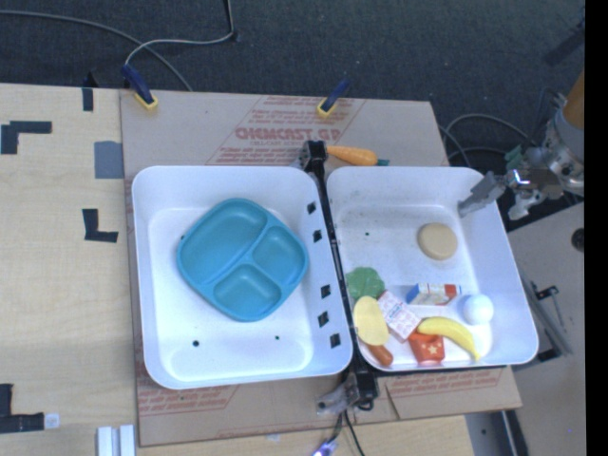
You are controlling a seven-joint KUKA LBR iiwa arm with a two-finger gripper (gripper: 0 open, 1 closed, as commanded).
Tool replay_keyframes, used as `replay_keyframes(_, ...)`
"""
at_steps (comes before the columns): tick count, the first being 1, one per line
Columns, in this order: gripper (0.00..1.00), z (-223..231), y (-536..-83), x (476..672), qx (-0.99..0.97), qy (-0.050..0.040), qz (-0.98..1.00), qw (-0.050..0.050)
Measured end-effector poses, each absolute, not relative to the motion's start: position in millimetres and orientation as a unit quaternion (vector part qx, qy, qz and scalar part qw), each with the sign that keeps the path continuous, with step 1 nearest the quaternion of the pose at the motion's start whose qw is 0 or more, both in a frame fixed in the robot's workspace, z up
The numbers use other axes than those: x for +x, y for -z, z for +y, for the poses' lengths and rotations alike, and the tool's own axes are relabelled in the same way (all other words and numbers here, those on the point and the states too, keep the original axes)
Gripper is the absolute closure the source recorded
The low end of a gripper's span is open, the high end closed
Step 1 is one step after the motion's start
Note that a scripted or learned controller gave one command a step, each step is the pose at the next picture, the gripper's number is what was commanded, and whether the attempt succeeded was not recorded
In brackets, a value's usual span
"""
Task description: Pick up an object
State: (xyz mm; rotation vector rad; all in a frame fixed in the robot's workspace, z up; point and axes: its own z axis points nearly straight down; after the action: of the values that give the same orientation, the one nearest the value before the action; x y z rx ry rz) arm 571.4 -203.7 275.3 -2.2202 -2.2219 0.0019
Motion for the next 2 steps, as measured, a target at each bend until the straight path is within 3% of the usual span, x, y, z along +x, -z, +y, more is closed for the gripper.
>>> replay_keyframes(1,0.0,-173,-119,518.6,-0.707,-0.0011,-0.707,0.002)
replay_keyframes(2,0.0,-164,-87,602.4,-0.706,0.0015,-0.708,-0.003)
